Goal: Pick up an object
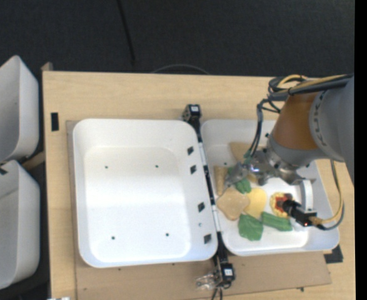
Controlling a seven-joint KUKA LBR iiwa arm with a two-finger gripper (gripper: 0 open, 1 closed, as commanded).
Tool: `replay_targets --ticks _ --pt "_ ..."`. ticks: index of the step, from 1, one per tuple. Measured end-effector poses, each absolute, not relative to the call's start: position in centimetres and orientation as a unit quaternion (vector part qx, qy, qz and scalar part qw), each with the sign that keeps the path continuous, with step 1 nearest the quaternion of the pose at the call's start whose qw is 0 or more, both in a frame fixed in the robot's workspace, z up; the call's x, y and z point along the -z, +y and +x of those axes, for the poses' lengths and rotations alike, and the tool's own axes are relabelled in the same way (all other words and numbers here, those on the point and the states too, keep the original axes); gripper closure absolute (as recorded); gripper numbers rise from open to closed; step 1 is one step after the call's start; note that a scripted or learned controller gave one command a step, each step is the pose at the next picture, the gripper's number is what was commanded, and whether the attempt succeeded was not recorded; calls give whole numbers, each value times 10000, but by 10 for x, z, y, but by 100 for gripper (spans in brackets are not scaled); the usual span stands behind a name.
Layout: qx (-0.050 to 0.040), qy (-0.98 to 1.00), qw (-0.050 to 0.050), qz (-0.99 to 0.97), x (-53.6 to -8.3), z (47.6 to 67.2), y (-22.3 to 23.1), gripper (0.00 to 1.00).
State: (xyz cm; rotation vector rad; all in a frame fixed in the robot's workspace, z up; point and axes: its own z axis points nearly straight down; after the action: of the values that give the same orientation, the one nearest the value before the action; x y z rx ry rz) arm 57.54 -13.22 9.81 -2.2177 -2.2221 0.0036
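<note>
**Hand low over the right bin's pile**

The hand (244,175) sits down among the objects in the right bin (233,133); whether it is parted or closed I cannot tell, as the wrist hides much of it. Just beside it lie a small green piece (243,185), a tan piece (232,204) and a yellow piece (256,200). Nearer the front wall rest a green block (251,228) and a green stick (276,221). The left bin (139,192) lies alongside on the table (127,92).

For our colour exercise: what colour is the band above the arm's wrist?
Orange band, clearest in the camera view.
</note>
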Motion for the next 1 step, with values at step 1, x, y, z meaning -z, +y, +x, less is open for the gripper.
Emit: replay_targets --ticks 1 --pt "-54 -7076 -46 -7065 -102 641 -110 0"
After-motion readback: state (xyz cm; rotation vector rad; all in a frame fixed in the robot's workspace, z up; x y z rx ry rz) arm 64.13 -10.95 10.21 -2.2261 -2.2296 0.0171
